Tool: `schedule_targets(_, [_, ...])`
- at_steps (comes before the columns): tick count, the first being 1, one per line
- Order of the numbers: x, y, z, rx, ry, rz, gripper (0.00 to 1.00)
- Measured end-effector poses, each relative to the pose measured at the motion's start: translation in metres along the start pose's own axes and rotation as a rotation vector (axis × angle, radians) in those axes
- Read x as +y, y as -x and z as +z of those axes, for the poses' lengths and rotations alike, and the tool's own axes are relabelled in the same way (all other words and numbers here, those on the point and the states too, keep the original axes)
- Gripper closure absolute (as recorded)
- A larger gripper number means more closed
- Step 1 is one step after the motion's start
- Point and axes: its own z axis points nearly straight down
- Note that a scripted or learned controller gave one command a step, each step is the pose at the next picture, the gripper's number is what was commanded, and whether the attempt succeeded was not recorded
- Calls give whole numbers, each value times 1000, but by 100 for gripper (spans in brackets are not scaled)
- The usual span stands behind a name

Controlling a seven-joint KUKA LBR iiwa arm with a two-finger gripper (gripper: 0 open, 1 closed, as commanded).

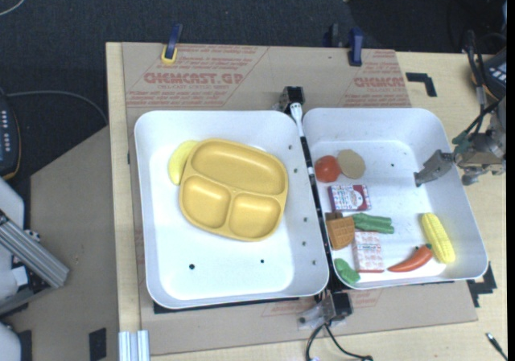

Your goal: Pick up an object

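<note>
The right bin holds several small toy foods. A red tomato and a beige round cookie lie at its left. Below them are a pink packet, green beans, a brown waffle piece, a white and red packet and a green piece. A corn cob and a red chili lie at the lower right. My gripper hangs over the bin's right side, above the corn, open with nothing between its fingers.
The left bin carries a yellow divided plate with a yellow banana-like piece tucked under its left edge. Black clips join the bins at the middle. Blue and yellow clamps hold the cardboard at the back.
</note>
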Motion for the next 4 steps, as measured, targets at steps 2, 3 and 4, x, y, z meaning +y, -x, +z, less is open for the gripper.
schedule_targets(2, [-4, 1, 123, 3, -7, 1, 0])
schedule_targets(3, [-5, 0, 147, 3, -5, 0, 0])
schedule_targets(4, [-4, 1, 135, 0, 0, 1, 100])
